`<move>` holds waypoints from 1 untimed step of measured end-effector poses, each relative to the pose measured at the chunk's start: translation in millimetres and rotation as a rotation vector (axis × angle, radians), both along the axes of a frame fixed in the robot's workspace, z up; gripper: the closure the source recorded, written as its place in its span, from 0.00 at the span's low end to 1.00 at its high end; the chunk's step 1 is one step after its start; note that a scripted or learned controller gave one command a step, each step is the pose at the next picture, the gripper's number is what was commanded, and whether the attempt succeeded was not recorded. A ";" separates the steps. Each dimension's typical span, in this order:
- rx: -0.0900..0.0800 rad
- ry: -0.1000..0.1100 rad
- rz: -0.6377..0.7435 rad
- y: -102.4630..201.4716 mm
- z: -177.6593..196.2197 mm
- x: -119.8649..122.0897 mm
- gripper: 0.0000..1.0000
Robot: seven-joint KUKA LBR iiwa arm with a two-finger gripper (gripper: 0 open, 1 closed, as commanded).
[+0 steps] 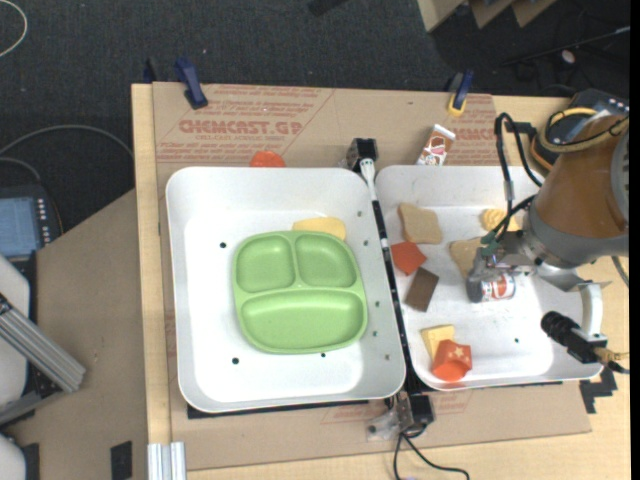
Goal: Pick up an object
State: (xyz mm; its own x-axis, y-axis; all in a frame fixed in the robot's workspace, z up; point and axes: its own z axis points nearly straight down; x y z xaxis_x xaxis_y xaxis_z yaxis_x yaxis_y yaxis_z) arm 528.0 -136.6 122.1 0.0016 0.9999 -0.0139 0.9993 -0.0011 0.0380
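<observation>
Grey two-finger gripper (pixel 487 273) sits directly over small silver-and-red can (pixel 497 288) in right white bin (pixel 520 368); can lies sideways, long axis left-right. Grip state: can't tell.

Two white bins (pixel 190 298) are sitting on a tan cardboard sheet (pixel 300 113) printed with red lettering. A light green divided plate (pixel 298 293) is lying in the left bin, a pale yellow piece (pixel 320 227) showing at its top edge. In the right bin are showing a tan slab (pixel 420 224), an orange-red block (pixel 407 257), a dark brown bar (pixel 422 288), a yellow wedge (pixel 437 339) and a red piece (pixel 452 360). Blue clamps (pixel 190 83) are gripping the cardboard. The arm (pixel 585 193) is showing orange above grey.
</observation>
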 end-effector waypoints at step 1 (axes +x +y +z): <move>0.000 0.002 0.000 0.0 -1.1 -0.5 0.00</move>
